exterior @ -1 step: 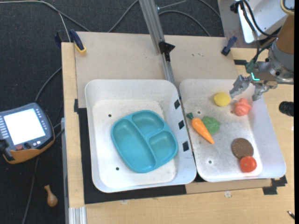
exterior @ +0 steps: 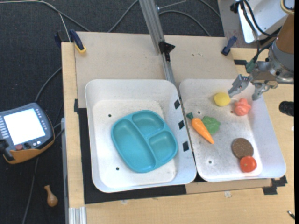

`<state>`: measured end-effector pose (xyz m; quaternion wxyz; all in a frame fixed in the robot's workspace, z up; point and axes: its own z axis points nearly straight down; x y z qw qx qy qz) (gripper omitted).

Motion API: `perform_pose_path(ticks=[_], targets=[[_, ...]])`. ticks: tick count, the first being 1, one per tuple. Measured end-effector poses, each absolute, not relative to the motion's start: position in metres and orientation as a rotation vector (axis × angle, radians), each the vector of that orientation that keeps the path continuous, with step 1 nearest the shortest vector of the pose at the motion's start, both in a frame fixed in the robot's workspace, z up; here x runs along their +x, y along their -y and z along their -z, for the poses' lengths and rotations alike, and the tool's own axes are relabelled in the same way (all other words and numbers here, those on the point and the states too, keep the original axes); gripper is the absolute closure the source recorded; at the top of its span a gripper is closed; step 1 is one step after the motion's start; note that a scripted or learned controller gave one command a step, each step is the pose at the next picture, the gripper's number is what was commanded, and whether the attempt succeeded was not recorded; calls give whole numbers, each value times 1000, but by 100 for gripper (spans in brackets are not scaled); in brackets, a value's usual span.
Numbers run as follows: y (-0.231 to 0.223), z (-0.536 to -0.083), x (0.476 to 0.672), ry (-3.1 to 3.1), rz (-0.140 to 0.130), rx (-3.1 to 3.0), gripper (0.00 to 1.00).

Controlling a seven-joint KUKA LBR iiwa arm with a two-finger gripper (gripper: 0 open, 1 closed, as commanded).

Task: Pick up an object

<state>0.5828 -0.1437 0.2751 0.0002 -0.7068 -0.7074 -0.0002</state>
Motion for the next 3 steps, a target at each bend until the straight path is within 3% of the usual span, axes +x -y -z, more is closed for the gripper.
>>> perform_pose_path(ticks=[1, 3], targets=[[152, -225, 587, 2217, -5, -2218, 0], [145, -106, 573, 2215, -6, -2216, 0]])
